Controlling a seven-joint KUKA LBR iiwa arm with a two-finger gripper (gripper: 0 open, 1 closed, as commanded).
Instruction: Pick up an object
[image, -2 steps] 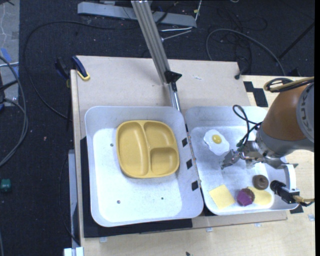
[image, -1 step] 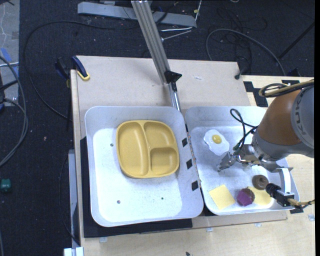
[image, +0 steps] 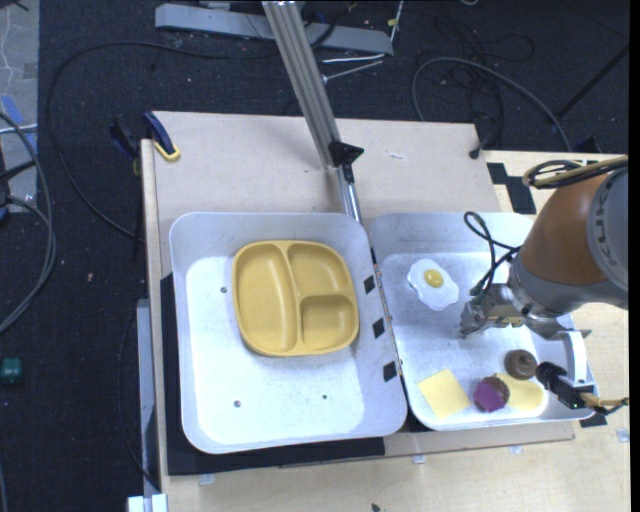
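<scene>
Wooden bench, speckled white right bin (image: 400, 240), pincer (image: 474, 326) grip unclear beside glossy fried egg (image: 433, 281), flat yellow cheese square (image: 443, 392)

tan wooden bench (image: 250, 170), two shallow white bins sitting right on it, left bin (image: 200, 400), right bin (image: 400, 235), edges touching

Even, bright overhead light on the two white bins (image: 200, 300), soft shadows hugging their rims, dim dark floor (image: 70, 100) around the bench, slightly soft focus overall, mild graininess, no strong glare
</scene>
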